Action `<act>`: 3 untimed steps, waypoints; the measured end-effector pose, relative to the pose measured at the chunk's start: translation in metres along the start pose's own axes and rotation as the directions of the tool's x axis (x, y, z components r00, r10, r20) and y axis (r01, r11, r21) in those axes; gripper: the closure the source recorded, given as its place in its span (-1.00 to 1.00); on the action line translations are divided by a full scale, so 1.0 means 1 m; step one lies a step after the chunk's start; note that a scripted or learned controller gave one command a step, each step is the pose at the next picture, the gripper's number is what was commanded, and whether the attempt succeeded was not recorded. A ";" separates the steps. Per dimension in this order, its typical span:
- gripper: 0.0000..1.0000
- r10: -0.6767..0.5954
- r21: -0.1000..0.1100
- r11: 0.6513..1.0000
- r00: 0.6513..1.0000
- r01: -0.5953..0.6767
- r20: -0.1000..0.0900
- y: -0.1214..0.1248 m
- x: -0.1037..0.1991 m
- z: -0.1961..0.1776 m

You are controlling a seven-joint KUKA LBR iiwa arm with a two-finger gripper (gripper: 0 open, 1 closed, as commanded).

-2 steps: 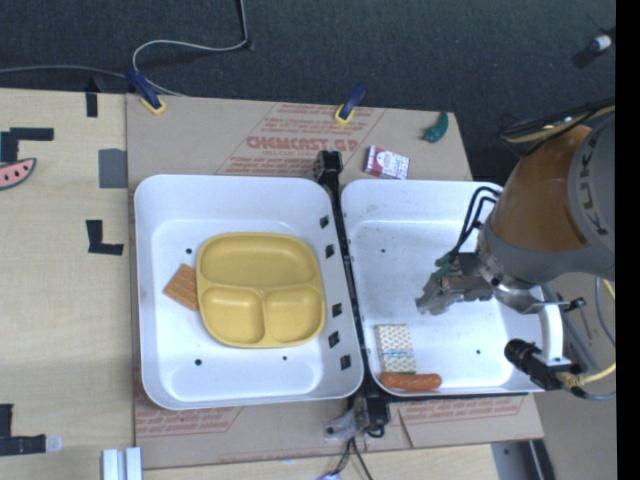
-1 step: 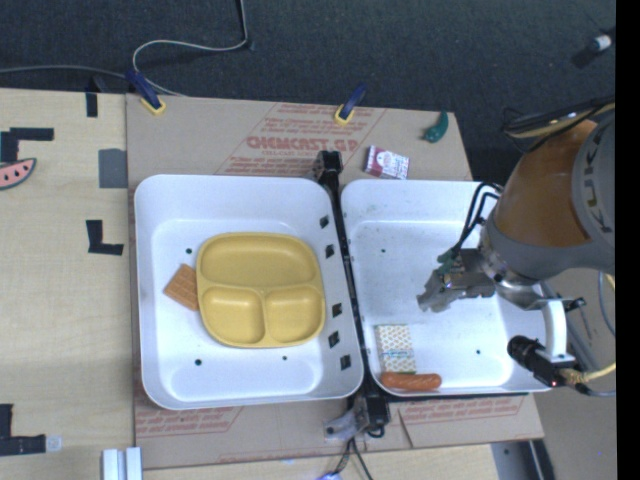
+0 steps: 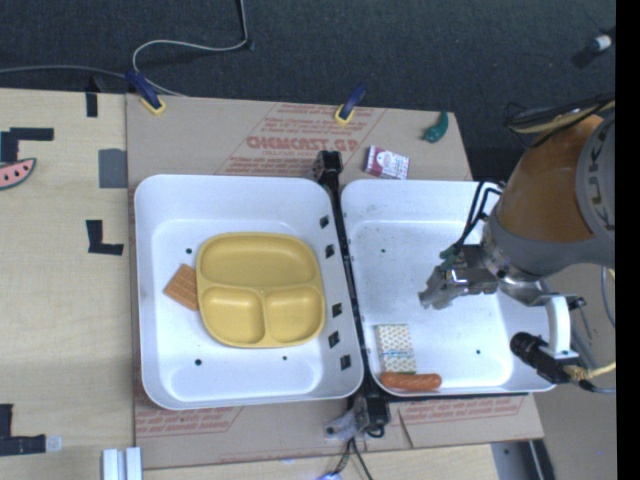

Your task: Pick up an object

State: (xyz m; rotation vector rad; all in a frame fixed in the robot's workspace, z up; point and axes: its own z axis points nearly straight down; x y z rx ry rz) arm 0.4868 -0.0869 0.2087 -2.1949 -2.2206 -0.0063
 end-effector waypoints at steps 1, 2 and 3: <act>1.00 -0.002 0.000 1.000 1.000 0.002 -0.001 0.001 0.001 -0.009; 1.00 0.009 -0.008 1.000 1.000 -0.009 0.015 0.064 0.036 0.023; -1.00 0.009 -0.009 1.000 1.000 -0.009 0.016 0.064 0.035 0.023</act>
